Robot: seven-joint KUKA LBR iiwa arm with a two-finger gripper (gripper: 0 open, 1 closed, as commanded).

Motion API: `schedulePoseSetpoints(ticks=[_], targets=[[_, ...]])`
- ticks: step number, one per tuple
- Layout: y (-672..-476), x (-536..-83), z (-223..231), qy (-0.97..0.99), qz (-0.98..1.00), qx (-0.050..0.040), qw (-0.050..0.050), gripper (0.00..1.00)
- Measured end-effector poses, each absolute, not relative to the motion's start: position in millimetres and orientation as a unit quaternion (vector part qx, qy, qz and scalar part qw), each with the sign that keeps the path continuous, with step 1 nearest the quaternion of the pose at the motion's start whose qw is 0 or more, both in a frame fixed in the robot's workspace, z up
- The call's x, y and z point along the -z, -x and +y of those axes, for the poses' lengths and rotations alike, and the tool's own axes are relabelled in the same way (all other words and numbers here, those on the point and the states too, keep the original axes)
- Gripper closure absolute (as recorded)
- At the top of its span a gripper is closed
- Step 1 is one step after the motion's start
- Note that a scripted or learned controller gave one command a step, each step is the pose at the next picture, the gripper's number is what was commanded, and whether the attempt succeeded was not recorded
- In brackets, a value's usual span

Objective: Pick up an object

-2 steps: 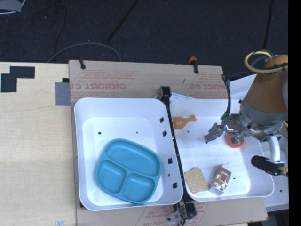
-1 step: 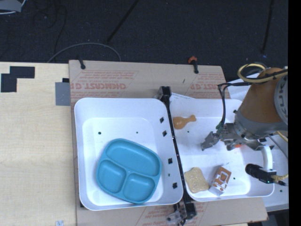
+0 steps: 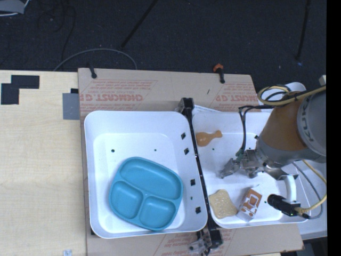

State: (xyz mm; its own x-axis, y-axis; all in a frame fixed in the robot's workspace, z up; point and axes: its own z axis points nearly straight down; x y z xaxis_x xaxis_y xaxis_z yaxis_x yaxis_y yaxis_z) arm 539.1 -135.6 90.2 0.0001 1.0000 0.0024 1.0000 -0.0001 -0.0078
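Note:
My gripper [image 3: 230, 169] hangs low in the right bin [image 3: 229, 122], over bare white floor near the bin's middle. A tan drumstick-shaped toy [image 3: 207, 137] lies up and to the left of it, close to the divider. A slice of toast [image 3: 222, 204] rests by the front wall, below the gripper. Beside the toast on its right sits a small orange and white box [image 3: 251, 202]. Nothing is seen in the gripper.
The left bin [image 3: 106, 127] holds a blue divided plate [image 3: 146, 193] in its front half. A black divider [image 3: 193, 159] runs between the bins. The grey and orange arm [image 3: 287, 132] covers the right bin's right side.

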Motion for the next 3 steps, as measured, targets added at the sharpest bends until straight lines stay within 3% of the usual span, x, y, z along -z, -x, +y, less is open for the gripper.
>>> schedulePoseSetpoints(ticks=[1, 3], targets=[[-539.4, -102.8, -137.2, 0.709, -0.705, -0.0015, 0.003, 1.0], [-544.4, -187.7, -146.3, 0.707, -0.707, 0.0001, 0.0, 1.0]])
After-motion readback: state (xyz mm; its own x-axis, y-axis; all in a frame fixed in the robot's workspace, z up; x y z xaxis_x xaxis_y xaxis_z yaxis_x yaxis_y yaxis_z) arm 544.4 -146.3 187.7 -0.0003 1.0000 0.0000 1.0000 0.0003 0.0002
